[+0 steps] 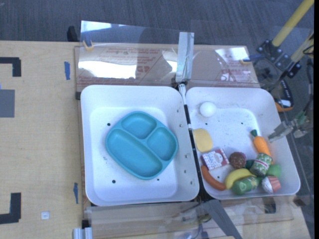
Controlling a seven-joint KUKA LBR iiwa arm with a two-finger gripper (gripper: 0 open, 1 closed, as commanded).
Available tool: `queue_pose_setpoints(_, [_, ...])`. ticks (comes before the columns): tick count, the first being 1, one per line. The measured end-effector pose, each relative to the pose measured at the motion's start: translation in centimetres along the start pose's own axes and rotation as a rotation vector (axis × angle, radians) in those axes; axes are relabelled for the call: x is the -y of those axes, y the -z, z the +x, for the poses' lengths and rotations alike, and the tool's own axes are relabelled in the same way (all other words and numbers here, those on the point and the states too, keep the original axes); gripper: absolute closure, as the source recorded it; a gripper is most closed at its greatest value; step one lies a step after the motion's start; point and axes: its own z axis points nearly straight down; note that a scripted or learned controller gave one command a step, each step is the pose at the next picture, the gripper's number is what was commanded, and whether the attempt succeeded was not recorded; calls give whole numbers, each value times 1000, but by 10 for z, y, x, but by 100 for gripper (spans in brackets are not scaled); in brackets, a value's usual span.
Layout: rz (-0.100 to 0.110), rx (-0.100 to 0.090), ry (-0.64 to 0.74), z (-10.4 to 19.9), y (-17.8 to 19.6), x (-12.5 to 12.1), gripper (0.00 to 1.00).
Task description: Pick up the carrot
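Resting in the right bin (234, 103), toward the right edge of the frame, the carrot (261, 144) untouched, tip up-left beside a heap of toy food. Nothing lifted yet; reach, grasp and lift all left. Gripper (288, 130) just right of the carrot, its state impossible to tell. Left bin (94, 103) carrying 1 blue divided plate (141, 144); wooden table (35, 133), grey carpet (149, 4) above.

Divided plate (141, 144) in the left bin (94, 103). Carrot (261, 145) in the right bin (234, 96) — toward its right wall, behind the food cluster (246, 176).
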Motion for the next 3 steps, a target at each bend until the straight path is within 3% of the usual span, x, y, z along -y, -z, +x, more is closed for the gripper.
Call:
queue_pose_setpoints(1, [-9,5,1,-1,13,-2,100])
queue_pose_setpoints(2, [-11,4,-45,47,53,-16,100])
queue_pose_setpoints(3, [-3,0,-204,90,65,16,100])
